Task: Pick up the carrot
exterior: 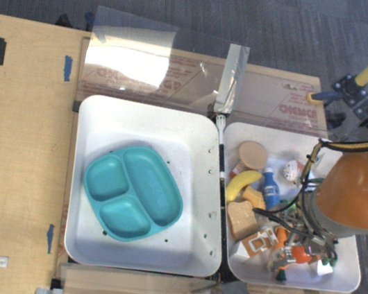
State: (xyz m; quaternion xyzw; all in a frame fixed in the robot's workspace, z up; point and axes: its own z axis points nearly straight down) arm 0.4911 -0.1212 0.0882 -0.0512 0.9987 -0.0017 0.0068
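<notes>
Left bin (104,122) holds a teal tray (133,192); tool (290,249) state unclear over cluttered right bin (348,274).

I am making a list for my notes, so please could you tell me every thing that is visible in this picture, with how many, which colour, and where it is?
divided plate: 1, teal, lying in the left bin
left bin: 1, white, centre of the bench
right bin: 1, white, beside the left bin, on its right
banana: 1, yellow, right bin, near the left wall
bottle: 1, blue with white cap, right bin, next to the banana
round disc: 1, tan, right bin, top left corner
bread slice: 1, light brown, right bin, below the banana
carrot: 1, orange, right bin, under the wrist; partly hidden
arm: 1, orange band, over the right bin
gripper: 1, dark, low among the items by the carrot
</notes>
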